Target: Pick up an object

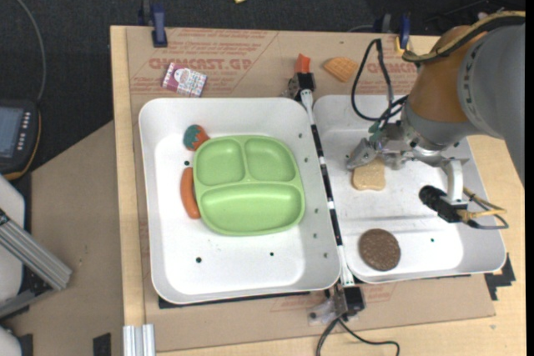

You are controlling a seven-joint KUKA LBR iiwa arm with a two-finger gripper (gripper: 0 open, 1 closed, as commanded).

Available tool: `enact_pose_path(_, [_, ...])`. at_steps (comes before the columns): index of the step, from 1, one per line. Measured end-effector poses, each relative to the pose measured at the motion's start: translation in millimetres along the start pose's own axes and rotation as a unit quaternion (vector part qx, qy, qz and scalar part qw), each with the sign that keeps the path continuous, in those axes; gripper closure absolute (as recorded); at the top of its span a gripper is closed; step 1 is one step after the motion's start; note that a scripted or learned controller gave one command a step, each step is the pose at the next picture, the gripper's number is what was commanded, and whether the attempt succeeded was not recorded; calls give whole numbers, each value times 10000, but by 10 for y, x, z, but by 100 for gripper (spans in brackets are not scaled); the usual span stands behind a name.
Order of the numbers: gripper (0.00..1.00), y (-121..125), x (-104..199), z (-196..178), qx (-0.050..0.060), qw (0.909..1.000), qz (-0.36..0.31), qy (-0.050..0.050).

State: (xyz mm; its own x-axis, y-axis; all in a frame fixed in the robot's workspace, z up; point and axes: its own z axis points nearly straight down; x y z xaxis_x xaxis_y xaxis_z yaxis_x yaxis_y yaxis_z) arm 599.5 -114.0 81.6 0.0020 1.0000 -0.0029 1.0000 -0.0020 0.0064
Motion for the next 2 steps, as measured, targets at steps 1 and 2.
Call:
enact_pose_path(1, [0, 556, -531, -36, -3, 10000, -10, -4])
enact_pose_path(2, [0, 112, -266, -29, 58, 10000, -7, 24])
